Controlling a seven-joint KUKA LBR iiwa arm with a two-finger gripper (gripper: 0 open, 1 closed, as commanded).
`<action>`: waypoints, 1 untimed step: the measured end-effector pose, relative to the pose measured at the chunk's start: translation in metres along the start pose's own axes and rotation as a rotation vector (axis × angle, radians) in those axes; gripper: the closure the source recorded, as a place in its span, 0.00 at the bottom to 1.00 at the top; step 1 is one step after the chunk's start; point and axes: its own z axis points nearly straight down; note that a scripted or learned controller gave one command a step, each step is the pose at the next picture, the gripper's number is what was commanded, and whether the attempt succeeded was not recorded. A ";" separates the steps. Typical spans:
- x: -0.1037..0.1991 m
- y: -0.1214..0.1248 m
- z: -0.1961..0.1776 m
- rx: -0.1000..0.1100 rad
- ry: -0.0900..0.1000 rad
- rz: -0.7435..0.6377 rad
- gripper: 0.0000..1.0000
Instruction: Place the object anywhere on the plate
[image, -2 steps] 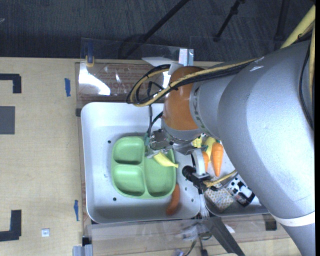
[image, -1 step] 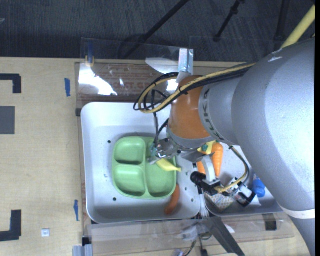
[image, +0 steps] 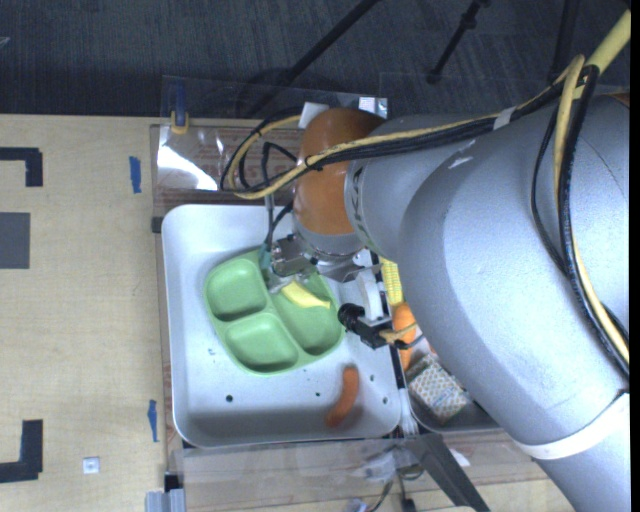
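Note:
A green divided plate (image: 255, 310) lies in the left white bin (image: 195, 390). My gripper (image: 290, 265) hangs over the plate's right-hand compartment, below the orange wrist band. A small yellow object (image: 298, 297) rests in that compartment just beneath the gripper. The gripper's body hides part of it, so I cannot tell whether it is held or lying loose.
An orange sausage-shaped item (image: 345, 395) lies on the left bin's floor near the front right corner. The right bin holds a yellow piece (image: 391, 282), an orange piece (image: 403, 318) and a speckled item (image: 438, 386). The grey arm covers most of the right side.

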 end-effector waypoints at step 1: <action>0.009 -0.025 -0.120 0.018 0.001 0.143 1.00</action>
